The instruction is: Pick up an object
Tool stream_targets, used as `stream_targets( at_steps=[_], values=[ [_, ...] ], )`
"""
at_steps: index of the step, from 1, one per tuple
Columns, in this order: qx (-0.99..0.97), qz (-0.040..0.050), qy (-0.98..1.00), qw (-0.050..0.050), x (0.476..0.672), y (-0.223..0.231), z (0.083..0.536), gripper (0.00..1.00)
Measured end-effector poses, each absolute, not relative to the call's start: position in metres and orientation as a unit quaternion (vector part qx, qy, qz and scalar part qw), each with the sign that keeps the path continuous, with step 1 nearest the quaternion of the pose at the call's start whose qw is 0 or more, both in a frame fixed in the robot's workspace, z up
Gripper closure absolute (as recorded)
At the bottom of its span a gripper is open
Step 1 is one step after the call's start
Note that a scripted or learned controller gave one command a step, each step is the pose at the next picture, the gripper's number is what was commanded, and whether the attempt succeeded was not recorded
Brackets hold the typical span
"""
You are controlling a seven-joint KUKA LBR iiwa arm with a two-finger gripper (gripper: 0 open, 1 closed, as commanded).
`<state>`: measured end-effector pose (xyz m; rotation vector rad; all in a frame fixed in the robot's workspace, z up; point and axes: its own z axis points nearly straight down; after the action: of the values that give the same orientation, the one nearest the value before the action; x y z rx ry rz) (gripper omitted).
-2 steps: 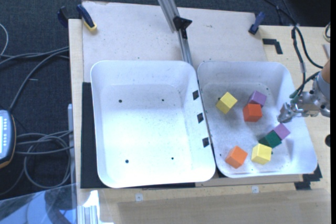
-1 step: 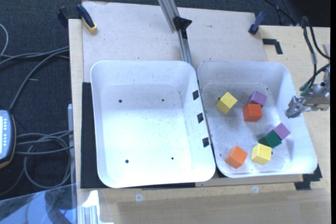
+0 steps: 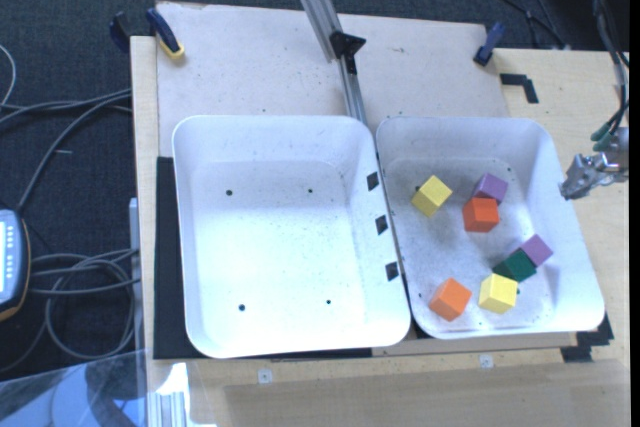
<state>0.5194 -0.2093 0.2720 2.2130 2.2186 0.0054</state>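
1. The shallow white plastic bin on the left (image 3: 200, 215) is seen on the pale wooden bench (image 3: 250, 55), with only dark specks on its floor.
2. In the matching white bin on the right (image 3: 545, 155), seven small coloured blocks are found: a yellow cube (image 3: 432, 195), an orange cube (image 3: 451, 298), a red cube (image 3: 481, 213) touching a purple cube (image 3: 491, 186) behind it, a second yellow cube (image 3: 498, 293), a dark green cube (image 3: 517, 265) and a second purple cube (image 3: 537, 249) set against it.
3. The blocks are judged light, stiff and not fragile; flat opposite faces are offered for a pinch.
4. The first yellow cube is judged easiest to take, since it is kept apart from its neighbours.
5. The metal hand (image 3: 583, 175) is seen at the right bin's far rim, near no block; whether it is spread or pressed together cannot be told, and nothing is seen gripped.
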Motion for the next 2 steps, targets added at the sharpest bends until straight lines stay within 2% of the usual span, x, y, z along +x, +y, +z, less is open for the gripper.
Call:
stream_targets(
  at_steps=[1, 2],
  values=[
    [0.705, 0.0015, 0.709, 0.002, 0.535, -0.161, 0.277, 1.00],
    [0.704, 0.0006, 0.710, -0.002, 0.549, -0.101, 0.263, 1.00]
  ],
)
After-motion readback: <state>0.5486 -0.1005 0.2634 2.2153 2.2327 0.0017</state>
